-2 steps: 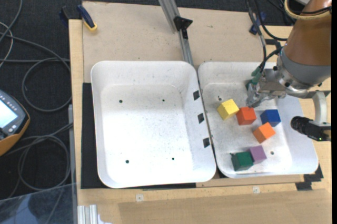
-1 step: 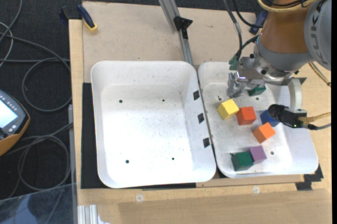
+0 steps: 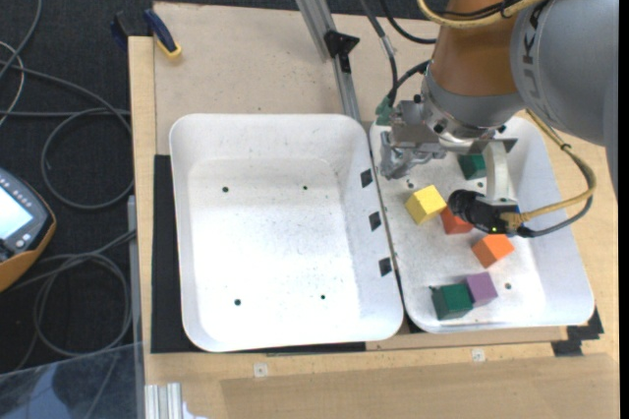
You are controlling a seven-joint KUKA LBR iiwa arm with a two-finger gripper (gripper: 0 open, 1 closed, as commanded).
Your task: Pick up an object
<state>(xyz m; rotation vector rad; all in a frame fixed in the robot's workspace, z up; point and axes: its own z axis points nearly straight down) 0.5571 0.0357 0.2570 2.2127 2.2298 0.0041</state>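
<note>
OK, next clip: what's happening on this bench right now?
A grey and orange robot arm reaches in from the right and hangs low over the right-hand bin. Its gripper sits near that bin's upper left corner, just above a yellow block. Nothing is visibly held. Also in that bin lie a red block, an orange block, a purple block and a green block, with another green one partly hidden under the arm. The left bin sits beside it.

Bright, even overhead light, soft shadows, glare off the white bins [image 3: 197, 137], mild softness.
</note>
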